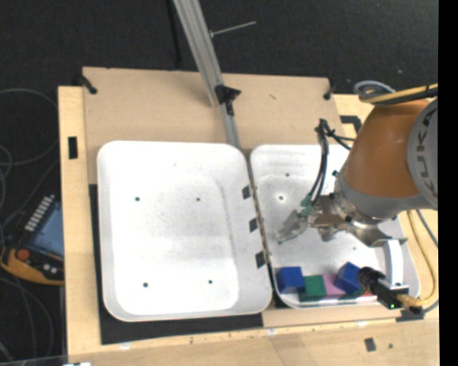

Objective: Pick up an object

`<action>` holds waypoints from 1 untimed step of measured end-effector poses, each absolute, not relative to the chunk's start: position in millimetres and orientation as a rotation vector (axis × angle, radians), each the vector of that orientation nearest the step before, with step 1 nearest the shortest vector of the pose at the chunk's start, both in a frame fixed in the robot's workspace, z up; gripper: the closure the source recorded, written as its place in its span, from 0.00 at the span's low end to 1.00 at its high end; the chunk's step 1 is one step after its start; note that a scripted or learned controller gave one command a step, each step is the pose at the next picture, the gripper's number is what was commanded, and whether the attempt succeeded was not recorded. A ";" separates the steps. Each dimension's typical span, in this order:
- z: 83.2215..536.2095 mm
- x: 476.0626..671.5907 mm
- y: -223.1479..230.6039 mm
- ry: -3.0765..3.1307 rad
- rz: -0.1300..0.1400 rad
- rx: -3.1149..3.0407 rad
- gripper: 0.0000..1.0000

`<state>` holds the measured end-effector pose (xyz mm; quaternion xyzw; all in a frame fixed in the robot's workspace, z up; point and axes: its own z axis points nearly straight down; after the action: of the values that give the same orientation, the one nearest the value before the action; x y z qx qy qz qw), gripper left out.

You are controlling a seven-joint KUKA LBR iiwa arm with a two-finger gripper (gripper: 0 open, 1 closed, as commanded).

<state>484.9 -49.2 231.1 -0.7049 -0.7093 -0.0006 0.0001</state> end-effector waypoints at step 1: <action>217.4 484.4 9.0 -2.229 -0.001 -2.211 0.00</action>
<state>484.4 9.0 217.4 -0.7043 -0.7099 -0.0002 0.0010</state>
